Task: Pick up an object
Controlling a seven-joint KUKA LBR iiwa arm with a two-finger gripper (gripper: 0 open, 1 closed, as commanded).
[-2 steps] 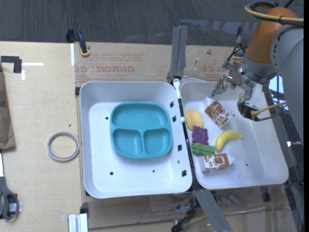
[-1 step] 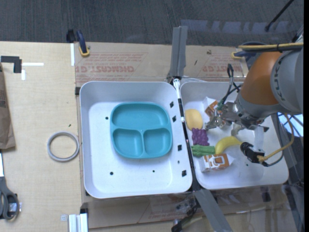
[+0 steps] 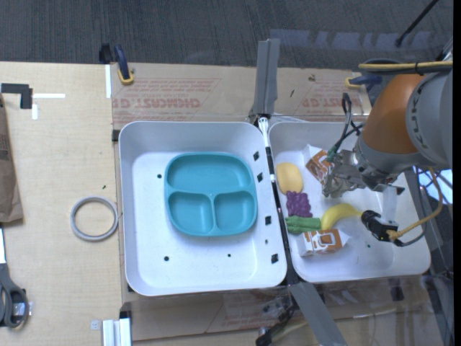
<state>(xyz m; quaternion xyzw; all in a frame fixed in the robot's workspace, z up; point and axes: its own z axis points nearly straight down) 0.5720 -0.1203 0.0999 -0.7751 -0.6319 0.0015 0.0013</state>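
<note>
Banana [image 3: 340, 214], unlifted, lies in right bin [image 3: 403, 262] just below gripper [image 3: 333, 188]; jaws' state cannot be told; grasp remains.

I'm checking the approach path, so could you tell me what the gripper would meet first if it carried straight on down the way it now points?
Probably the banana: the gripper hangs just above its upper end. Depth is hard to judge from this slant, so it might instead reach the bin's floor beside it.

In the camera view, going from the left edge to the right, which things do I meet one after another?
Scissors → tape ring on the bench → teal divided plate in the left bin → purple grapes → banana → the arm's orange band.
</note>
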